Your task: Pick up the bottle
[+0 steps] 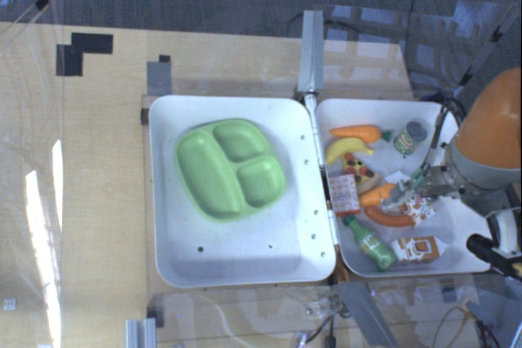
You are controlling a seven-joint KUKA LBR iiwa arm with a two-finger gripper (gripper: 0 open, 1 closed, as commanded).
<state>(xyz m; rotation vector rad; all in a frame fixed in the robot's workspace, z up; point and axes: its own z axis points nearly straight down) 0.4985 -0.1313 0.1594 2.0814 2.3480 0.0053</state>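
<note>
Green bottle lying flat near front edge of right bin, long axis slanting from cap at upper left to base at lower right, front-left of gripper poised mid-bin among toy food, finger state indeterminable.

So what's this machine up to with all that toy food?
A robot arm reaches into the right bin, which holds toy groceries. Its gripper hangs low over the middle of the pile, near a hot dog. The green bottle it is meant to pick up lies untouched near the front. The left bin holds a green divided plate.
</note>
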